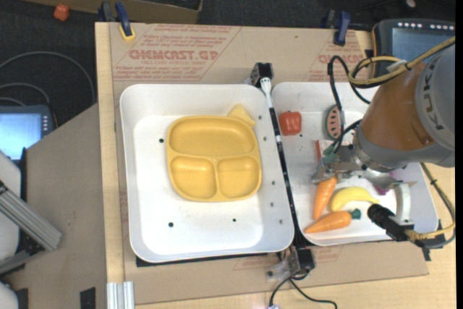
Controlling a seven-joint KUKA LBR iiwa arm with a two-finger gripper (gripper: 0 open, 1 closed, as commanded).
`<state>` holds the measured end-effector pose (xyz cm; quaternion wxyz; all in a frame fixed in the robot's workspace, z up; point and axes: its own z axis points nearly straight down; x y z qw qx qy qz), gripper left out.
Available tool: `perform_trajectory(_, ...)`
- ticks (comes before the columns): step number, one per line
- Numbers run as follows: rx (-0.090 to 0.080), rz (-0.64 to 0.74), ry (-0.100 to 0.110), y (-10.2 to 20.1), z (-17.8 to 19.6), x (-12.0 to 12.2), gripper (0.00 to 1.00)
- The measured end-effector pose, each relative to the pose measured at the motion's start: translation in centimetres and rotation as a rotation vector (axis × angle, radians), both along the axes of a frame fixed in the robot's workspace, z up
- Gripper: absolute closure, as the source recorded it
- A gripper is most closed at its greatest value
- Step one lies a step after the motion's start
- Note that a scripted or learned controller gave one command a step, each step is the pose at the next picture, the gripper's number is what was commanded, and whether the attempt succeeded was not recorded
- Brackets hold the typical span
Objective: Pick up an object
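The jaws sit low in the right white bin (300,170), at the top of an upright orange plastic carrot (324,197); whether they are open cannot be told. A second orange carrot (329,222) and a yellow plastic banana (354,197) crowd beside it. A red block (290,122) lies apart, and a yellow sectioned plate (213,155) sits in the left white bin (145,177).
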<state>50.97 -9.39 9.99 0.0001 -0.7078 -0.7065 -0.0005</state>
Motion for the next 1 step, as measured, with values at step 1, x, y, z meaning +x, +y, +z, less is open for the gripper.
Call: perform_trajectory(1,0.002,0.01,-0.005,7.63,8.93,-3.07,1.0)
